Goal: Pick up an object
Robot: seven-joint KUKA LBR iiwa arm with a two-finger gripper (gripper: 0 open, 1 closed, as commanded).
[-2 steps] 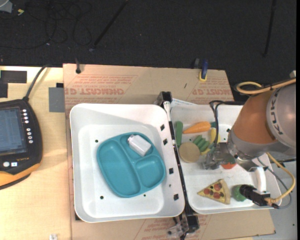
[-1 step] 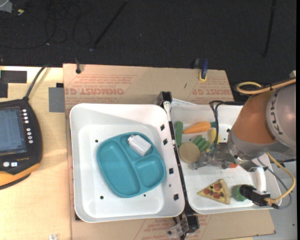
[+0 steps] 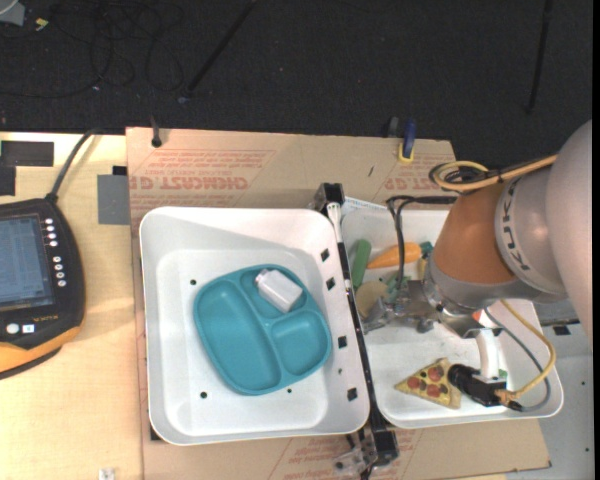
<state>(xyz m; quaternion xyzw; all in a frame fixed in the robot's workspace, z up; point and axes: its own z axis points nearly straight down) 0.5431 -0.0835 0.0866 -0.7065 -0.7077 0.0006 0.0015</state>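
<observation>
My gripper [image 3: 388, 310] reaches down into the right bin [image 3: 540, 400], near its left wall, under the grey and orange wrist. Just behind it lie a green stick-shaped thing [image 3: 360, 261] and an orange carrot-like thing [image 3: 394, 258]. The wrist hides part of the carrot-like thing and the bin floor below it. A toy pizza slice [image 3: 429, 383] lies flat towards the front of the same bin, apart from the gripper. In the left bin [image 3: 175, 398] sits a teal divided plate [image 3: 250, 343] with a small white block [image 3: 278, 289] in its far compartment.
A black divider rail [image 3: 345, 308] runs between the two bins, close to the gripper's left. A tablet-like pendant [image 3: 20, 273] rests on the bench at the far left. Cardboard [image 3: 230, 173] lies under both bins.
</observation>
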